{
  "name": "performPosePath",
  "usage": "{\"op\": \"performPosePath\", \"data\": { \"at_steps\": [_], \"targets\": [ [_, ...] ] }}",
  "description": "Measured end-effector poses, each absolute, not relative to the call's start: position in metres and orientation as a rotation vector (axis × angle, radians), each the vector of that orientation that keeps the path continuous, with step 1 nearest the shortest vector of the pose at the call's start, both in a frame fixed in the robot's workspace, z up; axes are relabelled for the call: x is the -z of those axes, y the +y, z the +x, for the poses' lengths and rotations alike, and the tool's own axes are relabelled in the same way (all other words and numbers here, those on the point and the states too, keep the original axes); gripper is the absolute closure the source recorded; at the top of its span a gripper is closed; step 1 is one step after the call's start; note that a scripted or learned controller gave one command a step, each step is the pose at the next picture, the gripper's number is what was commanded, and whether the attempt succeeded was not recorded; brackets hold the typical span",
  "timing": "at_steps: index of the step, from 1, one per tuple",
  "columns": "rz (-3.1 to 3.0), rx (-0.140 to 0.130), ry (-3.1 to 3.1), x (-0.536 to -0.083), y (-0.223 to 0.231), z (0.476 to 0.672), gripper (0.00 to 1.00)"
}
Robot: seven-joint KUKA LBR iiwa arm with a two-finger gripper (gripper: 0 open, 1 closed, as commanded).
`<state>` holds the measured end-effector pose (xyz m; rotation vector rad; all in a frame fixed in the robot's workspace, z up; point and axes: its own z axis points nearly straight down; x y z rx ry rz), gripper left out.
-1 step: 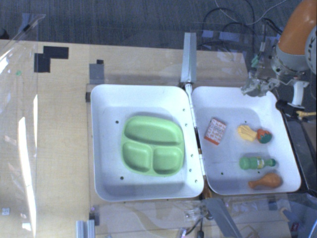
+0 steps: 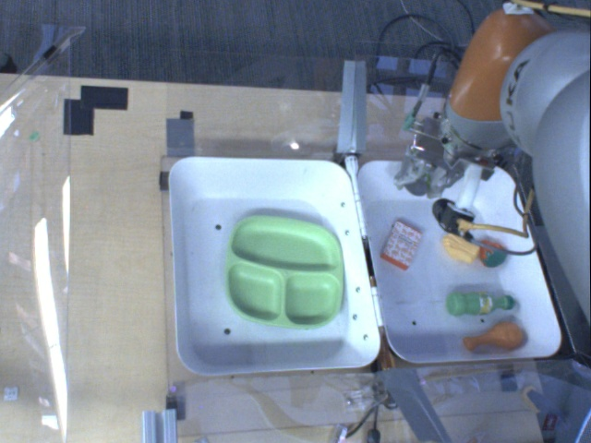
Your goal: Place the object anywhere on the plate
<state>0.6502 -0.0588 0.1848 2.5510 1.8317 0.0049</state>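
Gripper (image 2: 427,166) hung over the right white bin's (image 2: 406,317) far end w/ nothing visibly in it, finger spread impossible to tell, so best approach: drop straight onto one item, e.g. the red-white flat packet (image 2: 401,245), then carry to the green divided plastic plate (image 2: 283,270) in the left bin (image 2: 199,247).

You have a green plate (image 2: 284,269) with three compartments, one long and two smaller, lying flat and upright at the middle of the left bin (image 2: 199,340). Your candidate objects lie in the right bin (image 2: 406,335): a red-and-white packet (image 2: 402,245) near its left edge, a green bottle (image 2: 478,303) on its side toward the near right corner.
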Motion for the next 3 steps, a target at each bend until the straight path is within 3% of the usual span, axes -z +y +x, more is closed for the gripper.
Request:
{"op": "performPosePath", "data": {
  "at_steps": [2,3],
  "targets": [
    [2.416,-0.004,2.008,-0.186,0.110,0.574,1.00],
    [2.417,-0.005,2.007,-0.186,0.110,0.575,0.00]
  ]
}}
